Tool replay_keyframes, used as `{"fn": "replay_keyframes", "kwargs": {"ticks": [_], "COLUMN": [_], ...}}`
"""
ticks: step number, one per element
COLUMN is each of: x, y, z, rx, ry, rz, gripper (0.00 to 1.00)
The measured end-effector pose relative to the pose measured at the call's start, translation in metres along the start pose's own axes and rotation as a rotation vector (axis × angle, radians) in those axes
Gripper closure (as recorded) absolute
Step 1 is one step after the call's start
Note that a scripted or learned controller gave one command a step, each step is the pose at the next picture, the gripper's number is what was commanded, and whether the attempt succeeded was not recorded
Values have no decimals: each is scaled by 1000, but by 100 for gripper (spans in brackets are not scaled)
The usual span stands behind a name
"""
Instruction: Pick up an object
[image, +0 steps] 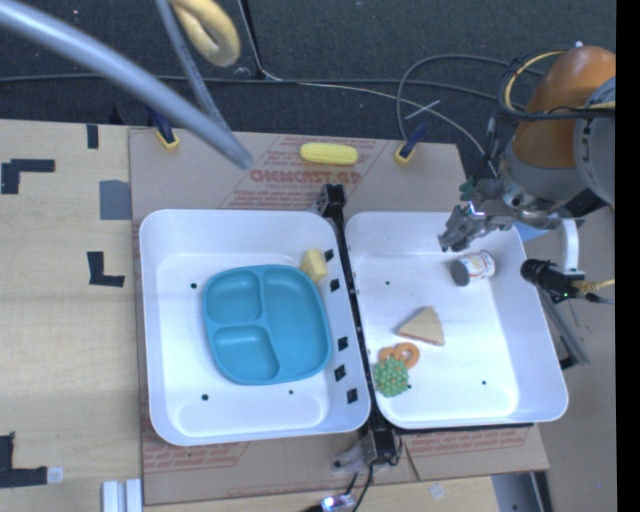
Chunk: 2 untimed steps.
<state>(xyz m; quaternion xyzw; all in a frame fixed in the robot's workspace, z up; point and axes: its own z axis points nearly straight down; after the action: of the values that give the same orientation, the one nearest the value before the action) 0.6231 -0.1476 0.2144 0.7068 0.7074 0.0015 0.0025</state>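
I have gripper (457, 238) low over right bin's (540, 400) far-right corner, just beside small can (473, 267). Jaw state: cannot tell. I judge approach step, nothing held. Next: centre over can, descend. Far rim close; open floor toward bin middle. Wedge (421, 326), green ball (391, 376) well clear.

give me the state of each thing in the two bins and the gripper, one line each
blue divided tray: lying flat in the left bin, compartments bare
yellow block: in the left bin, beside the tray's upper right corner
small can: on its side in the right bin
tan wedge: lying flat in the right bin
orange ring: flat, touching the green ball
green ball: resting near the right bin's left wall
gripper: above the right bin, near the can
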Motion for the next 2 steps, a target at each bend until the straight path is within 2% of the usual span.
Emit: {"fn": "replay_keyframes", "kwargs": {"ticks": [1, 2], "x": [0, 47], "y": [1, -8], "z": [-44, -46], "rx": [1, 6], "ry": [0, 2], "rz": [-1, -4], "gripper": [100, 100]}}
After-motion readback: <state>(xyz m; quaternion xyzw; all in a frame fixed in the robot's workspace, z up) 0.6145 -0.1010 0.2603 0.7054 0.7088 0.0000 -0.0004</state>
